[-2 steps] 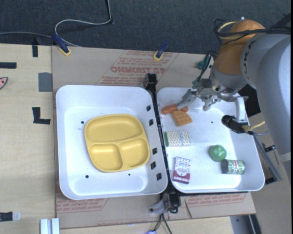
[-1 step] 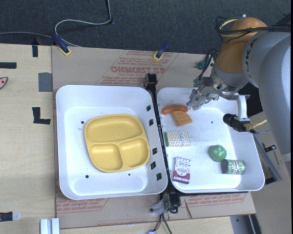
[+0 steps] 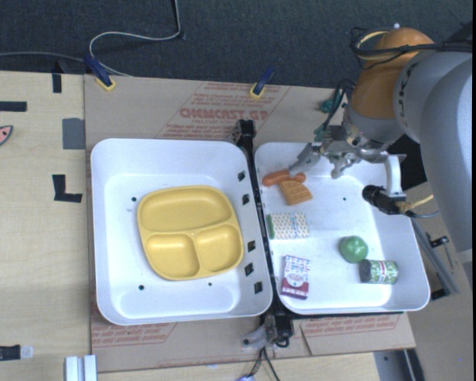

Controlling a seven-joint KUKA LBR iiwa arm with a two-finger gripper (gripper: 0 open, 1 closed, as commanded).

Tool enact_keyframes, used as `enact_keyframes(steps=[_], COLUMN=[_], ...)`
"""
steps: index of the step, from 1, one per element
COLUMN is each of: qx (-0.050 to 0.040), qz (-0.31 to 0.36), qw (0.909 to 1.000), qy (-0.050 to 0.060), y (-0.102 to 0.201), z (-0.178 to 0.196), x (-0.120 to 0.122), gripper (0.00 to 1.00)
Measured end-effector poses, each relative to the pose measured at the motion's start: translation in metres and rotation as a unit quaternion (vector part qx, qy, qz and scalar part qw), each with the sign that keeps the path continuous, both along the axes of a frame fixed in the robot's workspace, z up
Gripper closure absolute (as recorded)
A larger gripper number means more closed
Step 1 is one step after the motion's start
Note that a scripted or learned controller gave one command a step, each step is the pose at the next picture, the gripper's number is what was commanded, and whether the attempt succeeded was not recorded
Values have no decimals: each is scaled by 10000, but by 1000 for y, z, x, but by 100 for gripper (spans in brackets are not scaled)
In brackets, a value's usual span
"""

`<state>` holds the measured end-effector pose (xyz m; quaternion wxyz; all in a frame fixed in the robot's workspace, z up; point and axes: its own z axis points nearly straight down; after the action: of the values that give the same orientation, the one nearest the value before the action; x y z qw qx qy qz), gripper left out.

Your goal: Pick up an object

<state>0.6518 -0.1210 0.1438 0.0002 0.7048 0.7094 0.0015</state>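
Tool (image 3: 327, 159) hangs open and empty above the carrot (image 3: 283, 177); closing off-centre could nudge it against the cracker (image 3: 295, 193); it may roll free.

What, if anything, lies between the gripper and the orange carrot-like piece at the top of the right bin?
Nothing visible does. The gripper hangs over the right bin's upper part, and the carrot-like piece lies just to its left with bare white floor between. The waffle-like piece sits below, outside that line.
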Motion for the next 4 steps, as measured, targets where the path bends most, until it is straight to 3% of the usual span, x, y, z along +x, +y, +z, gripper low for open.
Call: enact_keyframes(steps=[1, 2, 3, 4], qx=[-17, -19, -6, -5], qz=[-26, -22, -21, -23], qw=[10000, 10000, 10000, 10000], qy=[9, 10, 10, 19], y=[27, 27, 69, 68], z=[-58, -49, 41, 40], x=[1, 1, -36, -36], gripper=[0, 100, 100, 0])
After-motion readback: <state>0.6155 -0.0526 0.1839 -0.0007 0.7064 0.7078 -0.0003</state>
